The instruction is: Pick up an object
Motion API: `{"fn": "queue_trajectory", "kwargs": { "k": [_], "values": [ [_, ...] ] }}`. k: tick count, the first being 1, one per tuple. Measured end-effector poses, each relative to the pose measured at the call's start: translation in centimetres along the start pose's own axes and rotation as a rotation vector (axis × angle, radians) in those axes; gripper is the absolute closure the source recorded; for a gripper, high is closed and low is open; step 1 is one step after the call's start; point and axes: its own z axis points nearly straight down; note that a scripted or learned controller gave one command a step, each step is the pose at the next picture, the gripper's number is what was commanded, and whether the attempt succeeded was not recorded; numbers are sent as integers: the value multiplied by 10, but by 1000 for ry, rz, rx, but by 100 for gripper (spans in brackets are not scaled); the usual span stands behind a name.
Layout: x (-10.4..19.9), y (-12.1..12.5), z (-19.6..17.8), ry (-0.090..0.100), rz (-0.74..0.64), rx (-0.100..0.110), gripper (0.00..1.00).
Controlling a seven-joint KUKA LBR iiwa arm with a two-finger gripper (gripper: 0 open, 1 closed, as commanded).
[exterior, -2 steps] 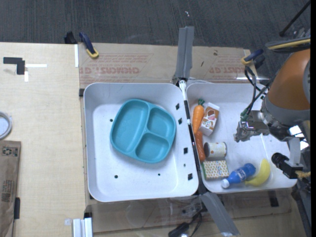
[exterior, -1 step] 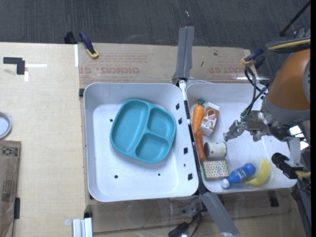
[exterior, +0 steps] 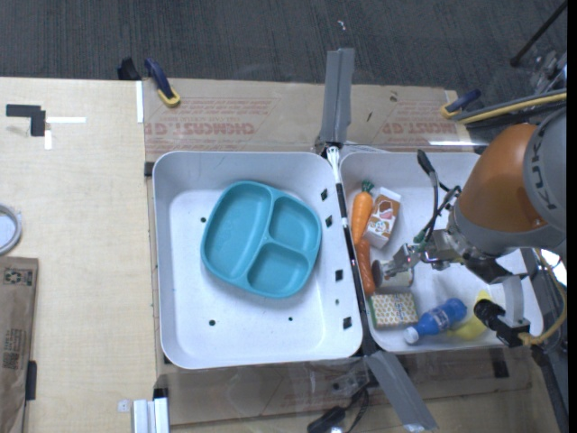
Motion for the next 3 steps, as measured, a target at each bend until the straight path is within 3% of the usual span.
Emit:
{"fn": "queue_trajectory", "kwargs": {
  "k": [1, 2, 3],
  "values": [
    [-29, 101, 21, 1, -133, 12, 0],
    [-28, 99, 16, 4, -135, 26, 100],
    [87, 52, -125, 3, -191, 20, 100]
  ]
}}
